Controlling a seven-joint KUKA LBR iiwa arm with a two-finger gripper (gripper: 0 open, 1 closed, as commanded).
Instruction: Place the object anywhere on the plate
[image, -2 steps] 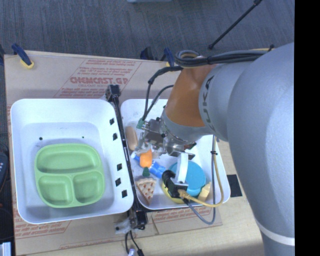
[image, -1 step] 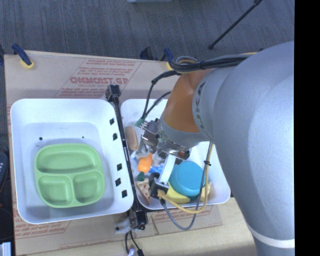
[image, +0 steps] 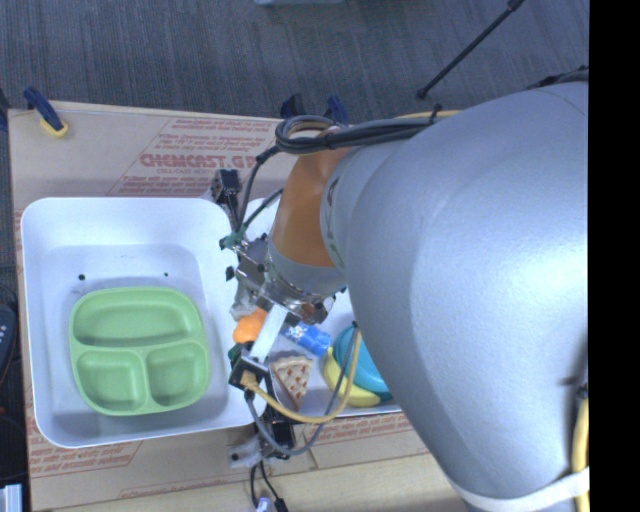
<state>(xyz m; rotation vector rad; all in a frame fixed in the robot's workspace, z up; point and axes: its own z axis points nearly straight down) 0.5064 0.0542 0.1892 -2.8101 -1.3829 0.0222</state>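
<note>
Grey and bulky, the robot arm (image: 460, 280) fills the 3 o'clock side of the scene, its orange band (image: 300, 215) just above the wrist as it reaches down into the right-hand shallow white bin (image: 315, 396).

No object is on the plate yet. The toys lie in the right-hand bin. A small orange piece (image: 248, 326) sits at about 7 o'clock from the claw (image: 262, 308) and closest to it, which makes it the likeliest pick. A small blue piece (image: 310, 340) lies at 4 o'clock and a triangular toy pizza slice (image: 290, 378) at 5 o'clock. Farther out at 4 o'clock are a curved yellow piece (image: 345, 392) and a light blue round dish (image: 365, 368). The wrist hides the claw from above, so whether it is wide, narrow or holding anything cannot be told.

At 9 o'clock from the claw, the pale green three-compartment plastic plate (image: 140, 348) lies flat on the floor of the left-hand white bin (image: 60, 225), with nothing on it. The bin walls stand between toys and plate, so any carry would likely need a lift clear of both rims.

Both bins rest on a table covered with red-printed cardboard (image: 150, 150). Blue clamps (image: 42, 108) at its 12 o'clock edge appear to pin the sheet down.
</note>
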